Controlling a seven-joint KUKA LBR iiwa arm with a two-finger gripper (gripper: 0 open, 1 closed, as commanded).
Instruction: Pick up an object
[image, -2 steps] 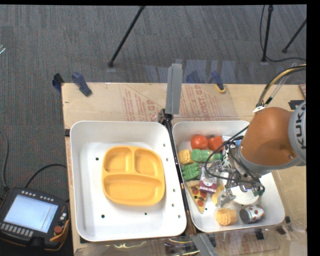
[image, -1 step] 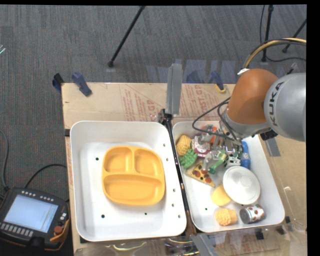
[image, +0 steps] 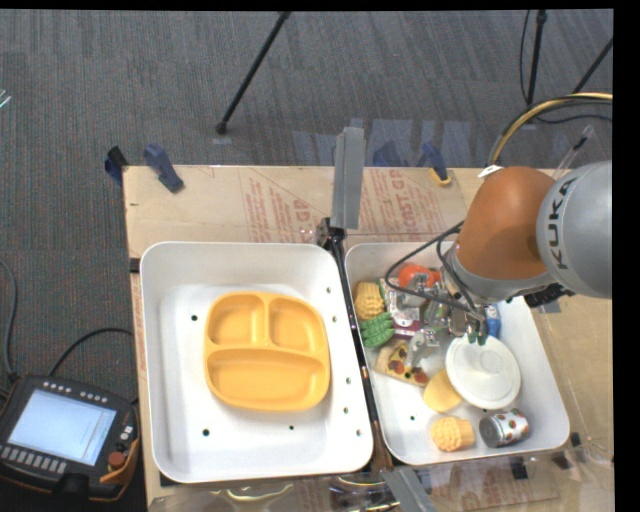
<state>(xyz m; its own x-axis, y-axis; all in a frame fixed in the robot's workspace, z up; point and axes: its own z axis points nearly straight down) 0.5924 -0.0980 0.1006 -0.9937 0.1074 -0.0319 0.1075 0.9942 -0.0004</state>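
Note:
My gripper hangs low over the middle of the right bin, under the orange wrist band. Right below and around it lie a pizza slice, a green toy vegetable and a yellow corn cob. A red-orange piece sits just behind the gripper. An upturned white bowl rests to its right. Nothing can be seen held in the gripper.
The left bin holds a yellow divided plate. At the front of the right bin lie a yellow wedge, a short corn piece and a small can. A blue item peeks out beside the arm.

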